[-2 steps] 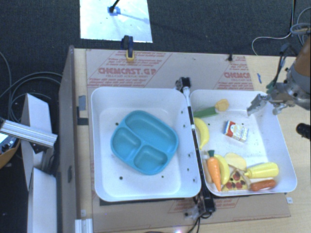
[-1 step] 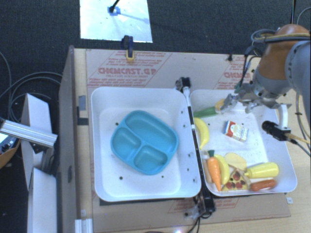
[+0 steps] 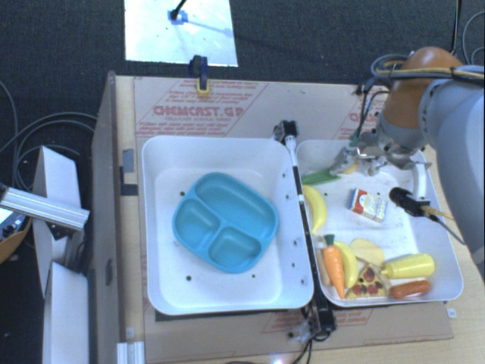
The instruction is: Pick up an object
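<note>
I read this as the approach step: nothing is lifted yet, and no object sits in the claw point(image 3: 362, 160) that I can see. The claw hangs low over the far end of the right bin point(image 3: 452, 279), close to that bin's back wall. I cannot tell from here whether it is spread or pressed together; the metal parts blur into one another.

The candidates all lie in that right bin. Nearest the claw is a green pod point(image 3: 321, 177), just to its left and towards the divider. A banana point(image 3: 317, 207) lies along the divider below it, and a small carton point(image 3: 367, 205) sits apart in the middle of the bin. At the near end a carrot point(image 3: 333, 270), a pizza slice point(image 3: 367, 277), a yellow bottle point(image 3: 409, 265) and a sausage point(image 3: 409, 287) crowd together, several touching. The left bin point(image 3: 151, 203) holds a blue plate point(image 3: 224, 222).

The arm point(image 3: 447, 112) comes in from the right, orange band high, wrist bent so the claw points down and to the left.

My call for the next move is to pick one target, the pod or the carton, centre the claw over it, then descend and close. The pod looks thin and lies near the wall, so I judge a slip likely; the carton stands clear and should be easier.
</note>
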Controlling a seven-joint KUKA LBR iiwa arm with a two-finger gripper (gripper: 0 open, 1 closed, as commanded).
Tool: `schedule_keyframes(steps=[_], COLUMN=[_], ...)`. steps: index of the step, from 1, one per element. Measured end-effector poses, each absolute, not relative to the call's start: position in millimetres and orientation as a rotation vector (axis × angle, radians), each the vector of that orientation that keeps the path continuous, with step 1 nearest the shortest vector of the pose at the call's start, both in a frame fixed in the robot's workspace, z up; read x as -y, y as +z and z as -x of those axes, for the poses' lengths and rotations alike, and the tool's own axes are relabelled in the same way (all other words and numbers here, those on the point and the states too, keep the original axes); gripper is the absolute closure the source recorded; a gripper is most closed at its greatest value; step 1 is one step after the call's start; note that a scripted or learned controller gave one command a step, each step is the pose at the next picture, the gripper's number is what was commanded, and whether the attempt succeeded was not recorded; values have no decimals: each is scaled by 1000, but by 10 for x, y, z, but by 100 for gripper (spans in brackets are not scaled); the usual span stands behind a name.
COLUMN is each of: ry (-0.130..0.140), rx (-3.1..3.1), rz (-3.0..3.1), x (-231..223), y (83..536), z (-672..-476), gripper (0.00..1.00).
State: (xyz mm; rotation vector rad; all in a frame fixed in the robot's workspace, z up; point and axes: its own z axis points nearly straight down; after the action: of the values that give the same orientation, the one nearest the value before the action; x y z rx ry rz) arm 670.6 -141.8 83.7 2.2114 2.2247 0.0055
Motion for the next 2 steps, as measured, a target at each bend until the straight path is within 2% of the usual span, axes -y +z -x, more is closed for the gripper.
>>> schedule_keyframes(steps=[1, 2], ry=[-3, 9], rx=[-2222, -2231], rz=[-2225, -2207], x=[1471, 841], y=[996, 845], z=[-5855, -6705], gripper=[0, 0])
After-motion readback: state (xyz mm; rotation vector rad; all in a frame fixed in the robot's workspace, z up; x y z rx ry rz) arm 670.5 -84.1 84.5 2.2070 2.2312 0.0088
